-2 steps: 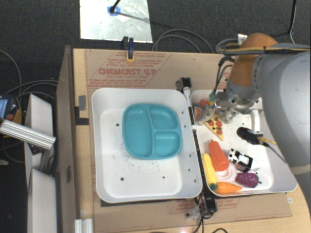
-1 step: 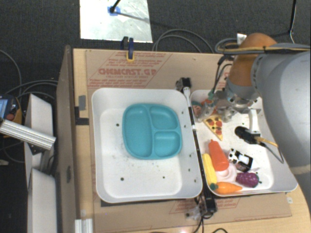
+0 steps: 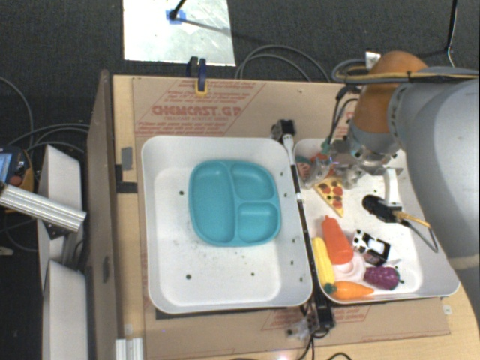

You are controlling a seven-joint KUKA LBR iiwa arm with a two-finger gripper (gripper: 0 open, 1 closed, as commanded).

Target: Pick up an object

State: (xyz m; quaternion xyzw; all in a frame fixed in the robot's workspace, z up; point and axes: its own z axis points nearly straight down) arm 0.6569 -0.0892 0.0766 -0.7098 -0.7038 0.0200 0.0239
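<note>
End effector (image 3: 339, 169): low in the right bin (image 3: 442, 276), far end, just above the pizza slice (image 3: 331, 194); grip state cannot be told.
Pizza slice: on bin floor.
Bottle (image 3: 337, 241): nearer than pizza slice.
Grapes (image 3: 383, 277): near corner.
Tray (image 3: 233, 202): left bin (image 3: 161, 276).

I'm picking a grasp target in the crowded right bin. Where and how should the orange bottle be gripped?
Take the orange bottle across its body, near the middle, coming straight down from above. It lies flat, long axis running up and down the right bin. The yellow corn crowds its left side, so a grip toward the upper, freer end looks safer.
</note>
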